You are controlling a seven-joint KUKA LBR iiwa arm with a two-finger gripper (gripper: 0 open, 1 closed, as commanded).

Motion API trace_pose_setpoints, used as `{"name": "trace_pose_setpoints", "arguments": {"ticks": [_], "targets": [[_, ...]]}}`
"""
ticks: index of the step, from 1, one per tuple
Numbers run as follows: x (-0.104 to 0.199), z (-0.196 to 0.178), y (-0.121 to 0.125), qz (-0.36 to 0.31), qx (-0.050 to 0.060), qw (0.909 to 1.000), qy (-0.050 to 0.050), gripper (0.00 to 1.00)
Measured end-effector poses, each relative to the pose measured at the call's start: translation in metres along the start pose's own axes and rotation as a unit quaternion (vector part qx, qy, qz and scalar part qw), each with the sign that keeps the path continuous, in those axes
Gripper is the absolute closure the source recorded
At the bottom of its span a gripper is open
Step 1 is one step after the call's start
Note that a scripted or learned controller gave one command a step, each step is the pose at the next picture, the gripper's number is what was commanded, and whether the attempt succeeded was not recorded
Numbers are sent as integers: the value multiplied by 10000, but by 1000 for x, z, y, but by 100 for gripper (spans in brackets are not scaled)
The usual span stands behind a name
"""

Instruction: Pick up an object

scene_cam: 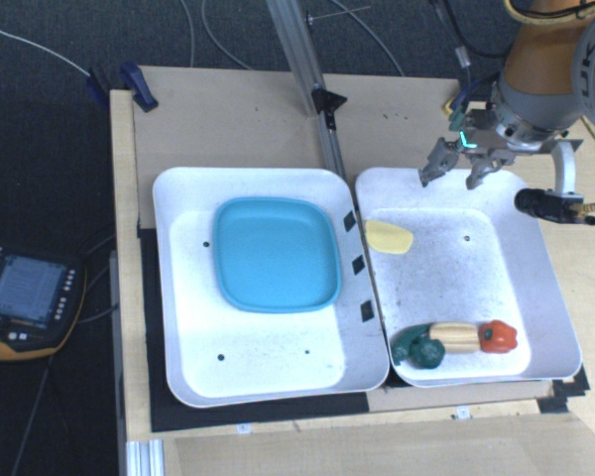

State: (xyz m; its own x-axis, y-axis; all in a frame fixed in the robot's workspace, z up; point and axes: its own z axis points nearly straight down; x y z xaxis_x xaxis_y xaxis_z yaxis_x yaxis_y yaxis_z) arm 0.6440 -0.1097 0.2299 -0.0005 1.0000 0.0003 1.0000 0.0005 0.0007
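Presently, in the camera view, your gripper [459, 172] is hanging above the far rim of the right bin [535, 266], with its jaws spread and nothing sitting between them. By my judgement it is waiting high and clear so that it can descend onto a target without brushing the bin wall.

You are looking at several candidates in that right bin. A yellow piece [389, 237] is lying near the bin's left wall, apart from everything else and closest to the gripper; I judge it the easier pick, since it has free space on every side. Along the near wall, a green piece [419, 349], a tan piece [454, 337] and a red piece [497, 336] are sitting in a row, touching or nearly touching. Crowded like that and pressed toward the wall, they are likely leaving little room for the fingers.

In the left bin [178, 296], a blue plate [278, 254] is lying flat, well apart from the gripper. Its low, broad shape is probably offering a poor grip.

You are not yet lifting anything; the task is at its approach stage.
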Motion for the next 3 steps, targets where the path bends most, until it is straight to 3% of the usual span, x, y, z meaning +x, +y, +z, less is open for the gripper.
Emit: {"name": "trace_pose_setpoints", "arguments": {"ticks": [1,3], "targets": [[0,0,0,0,1,10000,0,0],[12,93,6,0,19,10000,0,0]]}}
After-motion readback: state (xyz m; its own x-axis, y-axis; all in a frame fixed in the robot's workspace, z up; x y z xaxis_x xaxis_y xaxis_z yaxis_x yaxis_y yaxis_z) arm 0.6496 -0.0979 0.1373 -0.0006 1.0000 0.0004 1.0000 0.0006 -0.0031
